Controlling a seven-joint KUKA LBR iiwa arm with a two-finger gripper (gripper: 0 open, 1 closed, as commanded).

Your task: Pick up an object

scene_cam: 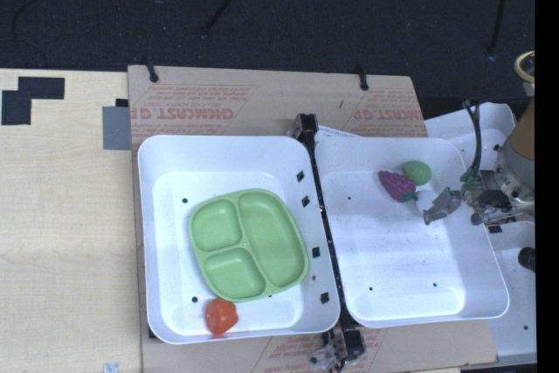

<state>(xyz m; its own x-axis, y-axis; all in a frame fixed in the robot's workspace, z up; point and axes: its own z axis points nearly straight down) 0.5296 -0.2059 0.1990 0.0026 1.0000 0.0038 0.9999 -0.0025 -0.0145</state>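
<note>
Right now the hand (pixel 445 203) sits low at the right bin's (pixel 410 310) right wall, fingers state unclear, holding nothing visible. Purple toy (pixel 396 184) and green ball (pixel 417 171) lie just left, slightly farther back.

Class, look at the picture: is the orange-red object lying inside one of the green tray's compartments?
No: the orange-red object lies on the left bin's floor, just outside the green tray at its near corner.
</note>
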